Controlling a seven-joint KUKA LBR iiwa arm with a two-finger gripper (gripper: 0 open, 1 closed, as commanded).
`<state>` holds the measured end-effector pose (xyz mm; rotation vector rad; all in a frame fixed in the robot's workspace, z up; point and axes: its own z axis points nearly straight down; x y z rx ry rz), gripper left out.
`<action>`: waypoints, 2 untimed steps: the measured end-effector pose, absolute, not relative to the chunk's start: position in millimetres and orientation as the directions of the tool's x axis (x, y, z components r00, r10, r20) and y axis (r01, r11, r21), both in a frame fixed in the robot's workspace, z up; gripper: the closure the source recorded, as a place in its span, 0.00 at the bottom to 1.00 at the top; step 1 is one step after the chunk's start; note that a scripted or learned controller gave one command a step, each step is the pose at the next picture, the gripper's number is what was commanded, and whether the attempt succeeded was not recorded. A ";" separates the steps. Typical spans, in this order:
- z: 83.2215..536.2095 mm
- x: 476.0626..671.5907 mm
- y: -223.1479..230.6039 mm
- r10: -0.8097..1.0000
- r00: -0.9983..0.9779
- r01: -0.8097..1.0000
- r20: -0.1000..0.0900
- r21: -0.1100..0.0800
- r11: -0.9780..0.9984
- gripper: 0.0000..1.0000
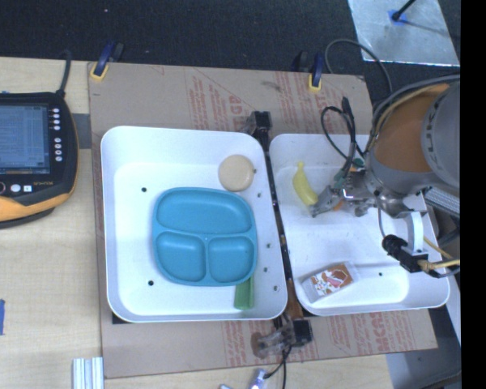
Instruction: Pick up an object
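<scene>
In the right bin (413,294), a small yellow banana (304,186) lies near the bin's left wall. My gripper (326,199) is low in that bin, just right of the banana, and looks open with nothing between its fingers. One grey fingertip (317,210) rests close to the banana's lower end. A red and white snack packet (330,280) lies flat near the bin's front edge. The grey arm with its orange band (405,140) reaches in from the right.
The left bin (121,217) holds a blue divided plate (204,235), a tan round disc (236,173) and a green piece (244,295) at the front. A control pendant (20,156) sits on the bench at far left. Black cables (340,124) loop behind the right bin.
</scene>
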<state>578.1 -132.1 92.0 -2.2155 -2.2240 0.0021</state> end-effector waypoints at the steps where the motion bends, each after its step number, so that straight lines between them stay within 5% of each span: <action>1: 92.3 638.2 -156.1 1.000 -0.005 1.000 0.003 -0.003 0.006 0.00; 2: 102.7 638.2 -156.7 1.000 -0.010 1.000 0.002 -0.005 0.010 1.00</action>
